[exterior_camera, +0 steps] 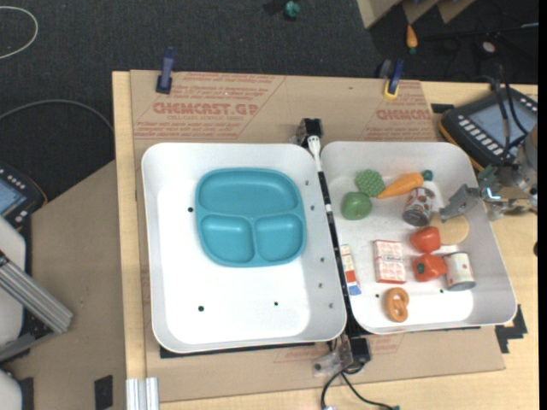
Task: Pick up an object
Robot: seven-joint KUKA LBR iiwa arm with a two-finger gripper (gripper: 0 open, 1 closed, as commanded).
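Note:
The right bin (pixel 487 306) holds several small objects. A green knobbly piece (pixel 369 181) and a green round fruit (pixel 356 205) lie at its back left, beside an orange carrot (pixel 400 186). A dark can (pixel 419 206) lies near the middle, with two red pieces (pixel 426 239) (pixel 429 268) in front of it. A small red and white box (pixel 390 260), a white can (pixel 460 271) and a brown pretzel (pixel 396 304) lie toward the front. My gripper (pixel 462 202) hangs grey over the bin's right side, above a tan round piece (pixel 455 230), right of the dark can.
The left bin (pixel 171 254) holds a teal divided plate (pixel 251 216). A thin carton (pixel 348 270) lies along the right bin's left wall. A black pendant (pixel 489 131) rests at the bench's back right. Clamps (pixel 165 71) (pixel 393 79) stand on the board's far edge.

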